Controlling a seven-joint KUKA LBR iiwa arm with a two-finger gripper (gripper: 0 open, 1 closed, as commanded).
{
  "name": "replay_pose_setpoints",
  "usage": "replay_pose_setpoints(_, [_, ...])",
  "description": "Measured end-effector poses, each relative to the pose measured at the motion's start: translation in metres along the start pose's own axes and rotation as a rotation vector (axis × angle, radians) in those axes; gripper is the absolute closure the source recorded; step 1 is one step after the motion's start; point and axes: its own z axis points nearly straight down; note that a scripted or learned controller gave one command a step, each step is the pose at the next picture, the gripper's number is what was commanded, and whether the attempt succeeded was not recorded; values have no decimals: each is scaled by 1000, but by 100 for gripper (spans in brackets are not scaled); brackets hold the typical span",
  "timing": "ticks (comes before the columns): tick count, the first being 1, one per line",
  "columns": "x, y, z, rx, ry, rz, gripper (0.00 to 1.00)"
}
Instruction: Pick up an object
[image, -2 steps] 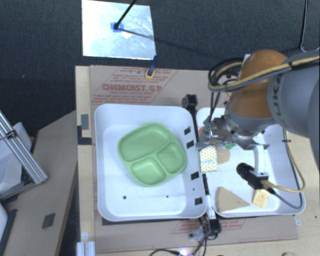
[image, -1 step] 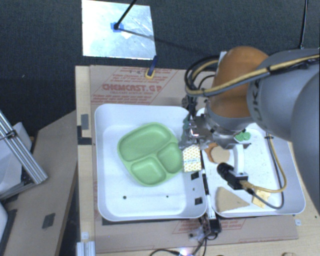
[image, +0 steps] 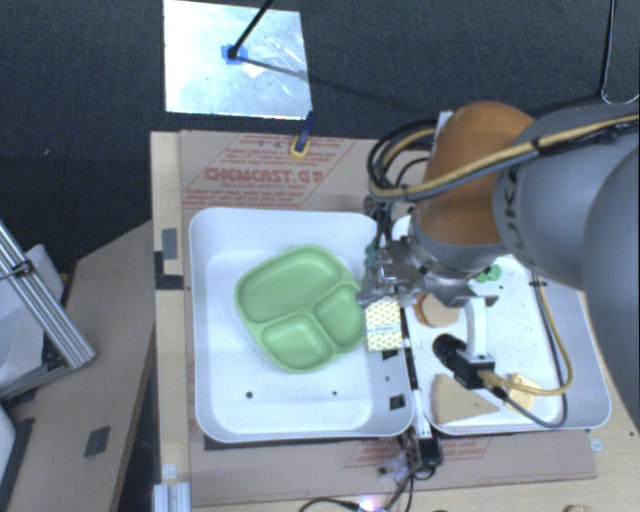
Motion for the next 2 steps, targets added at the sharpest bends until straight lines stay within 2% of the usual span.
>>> replay_pose_setpoints(1, [3,10,17,0,-1,-1,100])
replay_pose_setpoints(2, [2,5,17,-1,-1,4,100])
